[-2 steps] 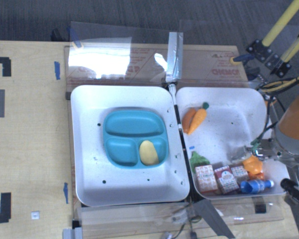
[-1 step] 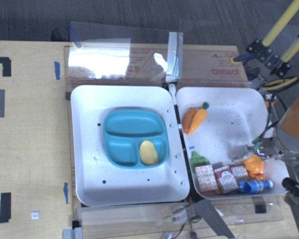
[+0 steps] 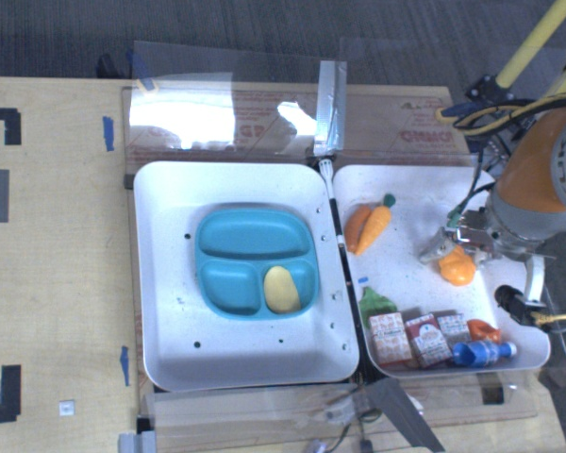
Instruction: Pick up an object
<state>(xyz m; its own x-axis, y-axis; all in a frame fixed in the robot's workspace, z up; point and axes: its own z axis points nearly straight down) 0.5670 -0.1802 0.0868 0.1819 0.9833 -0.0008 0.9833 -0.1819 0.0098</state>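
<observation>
My gripper (image 3: 456, 241) hangs low over the right side of the right bin (image 3: 406, 179), with the grey arm and its orange band behind it at the view's right edge. A small round orange fruit (image 3: 458, 271) lies right under the gripper's tip, touching or nearly touching it. I cannot make out whether the fruit is held. An orange carrot with a green top (image 3: 369, 226) lies at the bin's left side, well apart from the gripper.
Along the right bin's front lie a green item (image 3: 375, 302), several red-and-white cartons (image 3: 410, 337) and a blue bottle (image 3: 481, 352). The left bin (image 3: 160, 253) holds a blue divided tray (image 3: 250, 239) with a yellow potato-like piece (image 3: 281, 289).
</observation>
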